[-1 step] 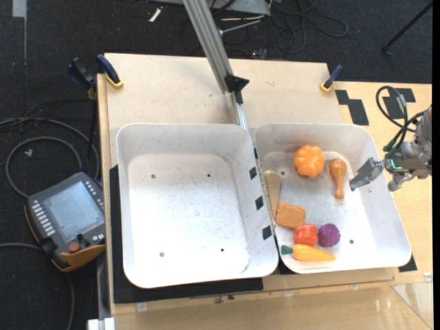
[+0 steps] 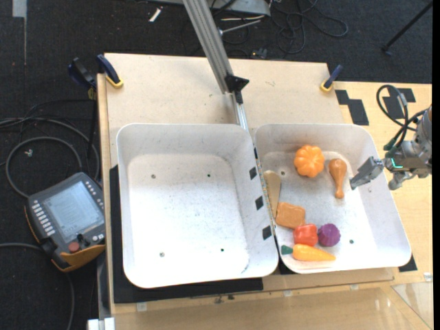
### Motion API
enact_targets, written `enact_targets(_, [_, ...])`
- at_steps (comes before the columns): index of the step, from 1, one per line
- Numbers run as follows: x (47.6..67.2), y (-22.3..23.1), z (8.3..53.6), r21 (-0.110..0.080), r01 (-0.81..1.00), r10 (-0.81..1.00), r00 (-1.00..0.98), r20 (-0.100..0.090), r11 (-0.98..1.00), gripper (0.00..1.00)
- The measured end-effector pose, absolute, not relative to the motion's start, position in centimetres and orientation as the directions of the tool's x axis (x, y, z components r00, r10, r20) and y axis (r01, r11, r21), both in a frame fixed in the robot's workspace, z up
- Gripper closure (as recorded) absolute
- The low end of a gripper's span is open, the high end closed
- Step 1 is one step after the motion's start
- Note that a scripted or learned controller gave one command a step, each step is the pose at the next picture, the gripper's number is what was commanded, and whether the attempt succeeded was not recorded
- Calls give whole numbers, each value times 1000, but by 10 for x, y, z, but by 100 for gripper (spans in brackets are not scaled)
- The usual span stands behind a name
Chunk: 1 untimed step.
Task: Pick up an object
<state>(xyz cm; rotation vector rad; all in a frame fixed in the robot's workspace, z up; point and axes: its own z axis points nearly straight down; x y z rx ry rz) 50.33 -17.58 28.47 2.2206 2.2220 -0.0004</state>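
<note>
Your gripper (image 2: 379, 173) sits at the 3 o'clock edge of the right bin (image 2: 389, 215), above the rim. The fingers look spread apart with nothing between them. It touches no object. Nearest item is the drumstick (image 2: 337, 174), just at 9 o'clock from the gripper, with the pumpkin (image 2: 309, 161) beside that. Toward the bin's 6 o'clock you've got a cluster: bread (image 2: 290, 215), tomato (image 2: 306, 235), purple ball (image 2: 329, 234), carrot (image 2: 313, 254). A wooden spoon (image 2: 273, 188) lies along the 9 o'clock wall. The left bin (image 2: 130, 184) sits next to it on the table (image 2: 179, 91).
</note>
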Motion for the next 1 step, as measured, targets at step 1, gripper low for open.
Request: enact_targets(1, [501,-175,241,-4,1000,1000,0,1,0,0])
